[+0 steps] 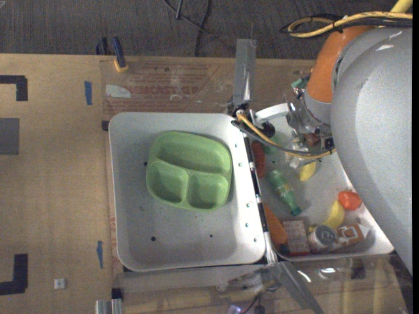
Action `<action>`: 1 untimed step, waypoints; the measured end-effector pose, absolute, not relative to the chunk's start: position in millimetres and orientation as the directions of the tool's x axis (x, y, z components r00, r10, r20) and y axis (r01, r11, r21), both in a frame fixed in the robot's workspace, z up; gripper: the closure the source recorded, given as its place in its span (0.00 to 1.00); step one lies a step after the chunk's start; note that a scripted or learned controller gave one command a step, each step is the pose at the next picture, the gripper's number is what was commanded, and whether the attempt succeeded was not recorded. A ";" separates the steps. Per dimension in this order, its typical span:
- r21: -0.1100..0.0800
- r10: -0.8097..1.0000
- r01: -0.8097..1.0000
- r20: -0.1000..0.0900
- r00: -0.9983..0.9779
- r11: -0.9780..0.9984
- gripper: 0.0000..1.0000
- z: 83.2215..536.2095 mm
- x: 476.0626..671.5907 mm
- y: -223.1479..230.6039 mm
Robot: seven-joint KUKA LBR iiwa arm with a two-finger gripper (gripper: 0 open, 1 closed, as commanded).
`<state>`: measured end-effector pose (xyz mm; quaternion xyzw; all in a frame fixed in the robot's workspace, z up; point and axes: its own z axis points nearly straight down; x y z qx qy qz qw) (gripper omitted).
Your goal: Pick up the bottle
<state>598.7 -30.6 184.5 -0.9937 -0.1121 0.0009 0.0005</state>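
Note:
A small green bottle (283, 189) with a dark cap lies on its side in the right bin (327, 254), cap end pointing toward the lower right. My gripper (305, 141) hangs over the far part of that bin, up and to the right of the bottle, with the arm's orange band above it. A yellow object (308, 170) lies just below the gripper. Nothing of the bottle is between the gripper's parts.
The left bin (124, 175) holds a green divided plate (190, 170). In the right bin lie a red-brown item (259, 159), an orange carrot-like piece (274, 224), a brown block (296, 236), a yellow bottle with an orange cap (344, 206), and a small can (323, 236). Cables (262, 131) run across the divider.

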 end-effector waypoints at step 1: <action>-0.001 0.223 0.223 -0.002 0.975 -0.975 0.00 184.3 598.6 -30.7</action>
